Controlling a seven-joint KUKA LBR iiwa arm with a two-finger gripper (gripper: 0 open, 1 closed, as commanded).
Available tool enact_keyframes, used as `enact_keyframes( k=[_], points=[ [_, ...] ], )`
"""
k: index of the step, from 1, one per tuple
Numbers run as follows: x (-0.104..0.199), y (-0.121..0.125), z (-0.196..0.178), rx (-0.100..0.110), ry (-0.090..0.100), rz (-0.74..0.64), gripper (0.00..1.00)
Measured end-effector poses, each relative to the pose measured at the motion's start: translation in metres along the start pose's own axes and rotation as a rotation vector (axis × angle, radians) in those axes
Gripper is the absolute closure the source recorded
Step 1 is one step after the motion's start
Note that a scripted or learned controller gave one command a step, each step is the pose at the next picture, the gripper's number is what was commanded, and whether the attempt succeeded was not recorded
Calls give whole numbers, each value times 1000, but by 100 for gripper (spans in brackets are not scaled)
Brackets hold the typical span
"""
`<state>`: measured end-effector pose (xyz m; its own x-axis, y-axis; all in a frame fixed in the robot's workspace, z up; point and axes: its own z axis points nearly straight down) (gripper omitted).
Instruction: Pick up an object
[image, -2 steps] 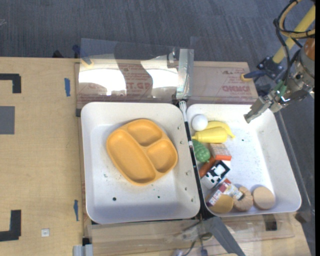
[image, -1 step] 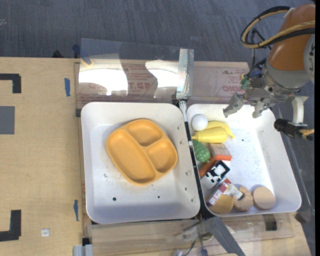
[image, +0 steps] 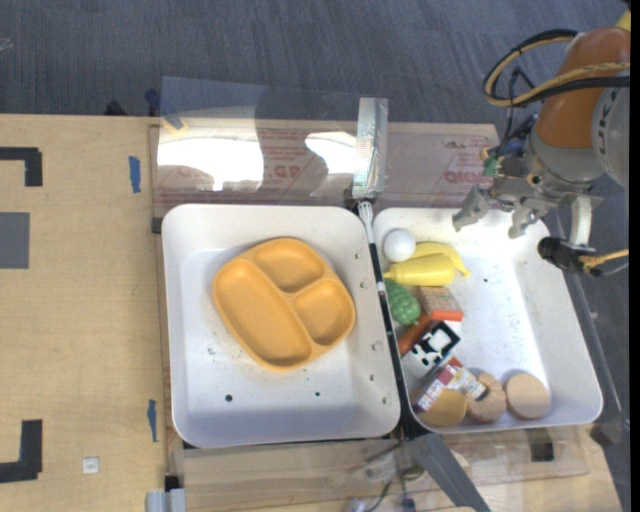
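1. Nearest the camera, along the front edge of the right bin (image: 560, 330), sit three rounded brown pieces (image: 490, 397), one of them touching a small printed packet (image: 445, 380). They are the things farthest from the end effector.

2. Just behind them, against the bin's left wall, lie a black-and-white card (image: 435, 345) with an orange strip (image: 440, 318), and a green piece (image: 403, 303) beside it.

3. Further back, the yellow bottle (image: 425, 268) lies on its side with its long axis running left to right across the bin. A white ball (image: 399, 244) touches its far-left end.

4. At the back of the right bin, the end effector (image: 495, 218) hangs over bare white floor, its two fingers spread apart and nothing between them.

5. The relation that matters, as I judge it: the yellow bottle is the closest candidate, lying to the left of the end effector and a little nearer the camera. Its long axis points roughly toward the fingers, so closing across its narrow width looks the better grip.

6. The left bin (image: 190, 330) holds only an orange divided plate (image: 285, 300), well apart from the arm, and the counter (image: 70, 300) extends beyond.
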<state>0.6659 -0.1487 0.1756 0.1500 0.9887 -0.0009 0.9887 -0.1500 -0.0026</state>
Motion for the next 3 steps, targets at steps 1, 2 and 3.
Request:
enact_keyframes(
  k=[1, 2, 3],
  points=[
    [-62, 10, 23, -4, 0, 290, 0],
    [-7, -2, 89, 19, -6, 490, 0],
    [82, -35, -16, -13, 8, 387, 0]
  ],
)
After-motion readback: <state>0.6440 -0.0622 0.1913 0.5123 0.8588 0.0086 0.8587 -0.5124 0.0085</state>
